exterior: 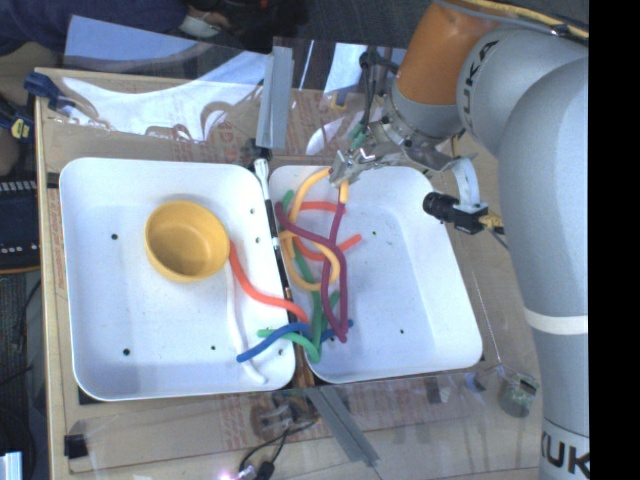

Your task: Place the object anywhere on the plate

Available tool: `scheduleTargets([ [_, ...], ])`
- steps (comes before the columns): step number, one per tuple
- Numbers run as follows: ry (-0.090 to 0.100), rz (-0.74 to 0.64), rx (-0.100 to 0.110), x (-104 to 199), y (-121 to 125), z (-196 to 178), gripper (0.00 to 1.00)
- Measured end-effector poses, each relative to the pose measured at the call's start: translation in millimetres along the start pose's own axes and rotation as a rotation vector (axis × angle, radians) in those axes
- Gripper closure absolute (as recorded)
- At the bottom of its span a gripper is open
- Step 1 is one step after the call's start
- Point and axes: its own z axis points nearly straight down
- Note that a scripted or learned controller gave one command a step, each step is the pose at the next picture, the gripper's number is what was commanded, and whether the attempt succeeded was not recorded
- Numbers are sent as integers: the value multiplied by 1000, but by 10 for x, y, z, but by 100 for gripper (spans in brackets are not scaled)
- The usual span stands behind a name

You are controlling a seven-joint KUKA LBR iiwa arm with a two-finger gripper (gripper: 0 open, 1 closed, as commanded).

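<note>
A tangle of coloured ropes lies on the left side of the right bin point(425, 298). A yellow rope point(337, 253) rises out of the tangle to the bin's top edge. There my gripper point(345, 172) hangs, and its fingertips are closed on the rope's upper loop. Maroon point(341, 293), red point(318, 209) and green point(313, 340) ropes are woven through the same tangle. The yellow plate point(186, 240), a shallow bowl shape, sits in the upper middle of the left bin point(100, 298), well to the left of the gripper.
An orange rope point(252, 288) and a blue rope point(266, 346) spill over the divider point(272, 233) into the left bin's lower right corner. The grey arm with its orange band point(440, 48) fills the upper right. A black knob point(437, 206) sticks out over the right bin's top right edge.
</note>
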Motion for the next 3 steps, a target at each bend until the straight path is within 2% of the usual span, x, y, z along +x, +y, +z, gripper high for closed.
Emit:
scheduleTargets([
  [1,-1,-45,2,729,-171,85,100],
  [2,-1,-183,4,1186,-243,-76,100],
  [3,-3,-276,2,1694,-274,-574,100],
])
